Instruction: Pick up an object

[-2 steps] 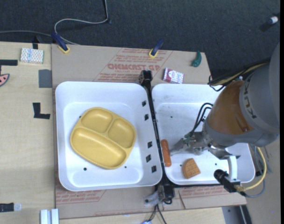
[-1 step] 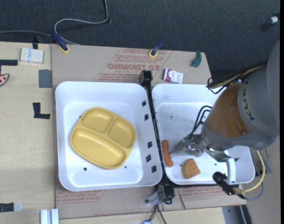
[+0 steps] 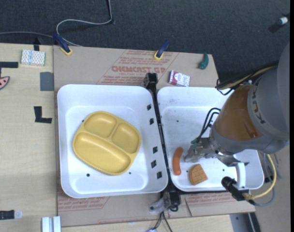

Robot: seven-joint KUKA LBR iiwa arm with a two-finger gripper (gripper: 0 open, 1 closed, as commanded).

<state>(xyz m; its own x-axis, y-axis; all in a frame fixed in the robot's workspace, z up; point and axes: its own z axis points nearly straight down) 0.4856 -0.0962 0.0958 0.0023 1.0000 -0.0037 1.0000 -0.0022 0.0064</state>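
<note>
**Ben:** What's closest to you?

**Me:** Nearest is the brown cracker (image 3: pixel 198 174), at the near side of the right bin (image 3: pixel 185 111). Just left of it lies the orange sausage (image 3: pixel 177 161).

**Ben:** Where's the gripper (image 3: pixel 192 151)?

**Me:** I see it low in the right bin, just right of the sausage and just beyond the cracker. It looks too dark and small, so I can't tell if it is wide or closed. I see nothing held.

**Ben:** And the left bin (image 3: pixel 103 92)?

**Me:** It has a yellow plate (image 3: pixel 106 142) with three parts.
</note>
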